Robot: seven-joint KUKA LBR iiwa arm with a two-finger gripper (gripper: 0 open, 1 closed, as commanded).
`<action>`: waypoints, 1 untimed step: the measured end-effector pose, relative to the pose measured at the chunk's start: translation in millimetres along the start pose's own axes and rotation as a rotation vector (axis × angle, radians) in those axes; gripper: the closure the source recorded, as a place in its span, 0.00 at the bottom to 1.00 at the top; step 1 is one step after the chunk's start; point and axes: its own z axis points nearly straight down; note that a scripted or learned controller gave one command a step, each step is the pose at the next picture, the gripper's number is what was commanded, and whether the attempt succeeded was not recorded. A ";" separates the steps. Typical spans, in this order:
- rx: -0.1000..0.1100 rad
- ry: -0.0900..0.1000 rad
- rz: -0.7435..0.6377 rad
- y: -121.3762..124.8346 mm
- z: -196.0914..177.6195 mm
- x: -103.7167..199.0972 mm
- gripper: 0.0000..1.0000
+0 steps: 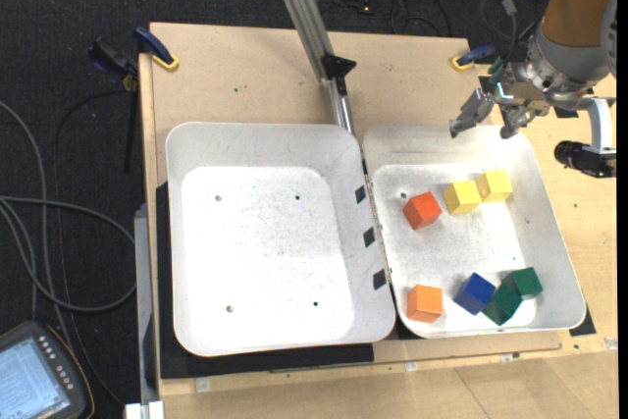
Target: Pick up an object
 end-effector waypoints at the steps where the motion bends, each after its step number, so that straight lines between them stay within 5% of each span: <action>1: -0.003 -0.001 -0.001 0.4 -2.5 0.2 0.00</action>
